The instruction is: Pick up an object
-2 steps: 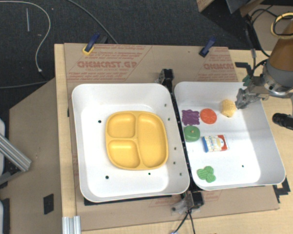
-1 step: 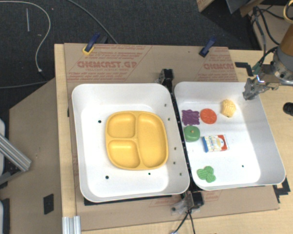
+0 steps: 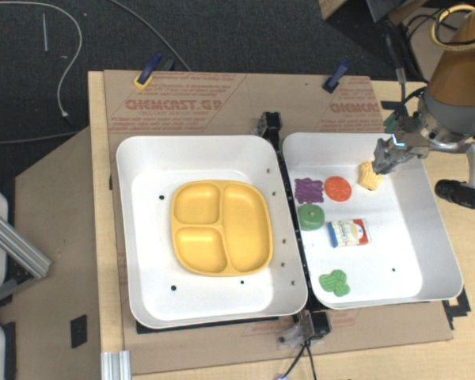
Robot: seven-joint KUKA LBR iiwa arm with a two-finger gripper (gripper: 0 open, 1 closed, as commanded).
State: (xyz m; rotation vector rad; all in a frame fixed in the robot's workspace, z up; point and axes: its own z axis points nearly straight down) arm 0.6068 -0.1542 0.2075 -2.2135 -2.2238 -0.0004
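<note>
Here: left bin (image 3: 142, 165) holds yellow tray (image 3: 222, 228); gripper (image 3: 388, 158), state unclear, beside yellow piece (image 3: 370, 178) in right bin (image 3: 427, 244).

Two white bins sit side by side: the left bin (image 3: 134, 212) and the right bin (image 3: 427, 244). The left holds one yellow divided plate (image 3: 222, 228). The right holds six small items: a purple piece (image 3: 308, 189), an orange round piece (image 3: 337, 189), a yellow chunk (image 3: 370, 178), a green round piece (image 3: 310, 217), a red-and-white packet (image 3: 347, 233) and a green leafy piece (image 3: 333, 283).

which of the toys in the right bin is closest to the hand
The pale yellow toy, at the top of the right bin. It sits right beside the hand, while the orange, purple and green pieces and the red-and-white packet all lie farther left or lower.
</note>
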